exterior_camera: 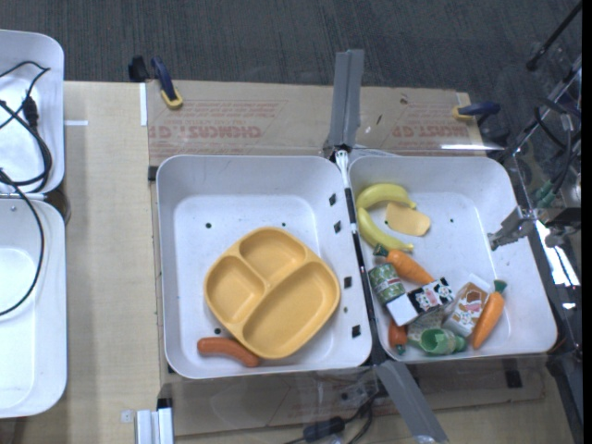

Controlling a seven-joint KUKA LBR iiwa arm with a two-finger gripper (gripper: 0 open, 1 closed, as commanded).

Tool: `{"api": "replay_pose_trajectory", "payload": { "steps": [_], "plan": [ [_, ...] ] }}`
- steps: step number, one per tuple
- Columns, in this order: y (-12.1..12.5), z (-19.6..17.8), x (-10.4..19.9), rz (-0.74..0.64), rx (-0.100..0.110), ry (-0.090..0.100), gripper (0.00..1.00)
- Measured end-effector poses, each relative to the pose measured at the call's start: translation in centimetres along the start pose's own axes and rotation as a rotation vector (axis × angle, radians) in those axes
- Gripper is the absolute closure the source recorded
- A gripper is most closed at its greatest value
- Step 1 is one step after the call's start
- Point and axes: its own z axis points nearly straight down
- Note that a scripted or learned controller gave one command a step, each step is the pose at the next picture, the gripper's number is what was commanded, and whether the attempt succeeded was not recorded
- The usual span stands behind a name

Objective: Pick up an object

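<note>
The right bin [462, 185] holds a yellow banana [377, 209] with a pale yellow slice [408, 220] beside it. Below them lie a carrot [410, 267], a green can [387, 283], a cow-print carton [423, 301], a small juice box [467, 305], a second carrot [489, 314] and a green toy [437, 341]. My gripper [514, 228] hangs over the bin's right rim, apart from all of these; the second carrot is the closest to it.
The left bin [185, 248] holds a yellow divided plate [270, 293] and an orange sausage [228, 348] at its front edge. Blue clamps [165, 82] pin cardboard behind the bins. A grey post [347, 100] rises between them. Cables and frame parts crowd the right side.
</note>
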Motion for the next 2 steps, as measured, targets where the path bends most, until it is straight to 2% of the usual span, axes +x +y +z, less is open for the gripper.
{"api": "replay_pose_trajectory", "payload": {
  "steps": [1,2],
  "plan": [
    [4.4,17.1,2.6,0.054,0.000,0.001,0.00],
    [2.5,18.5,6.1,-0.018,-0.009,-0.002,0.00]
  ]
}}
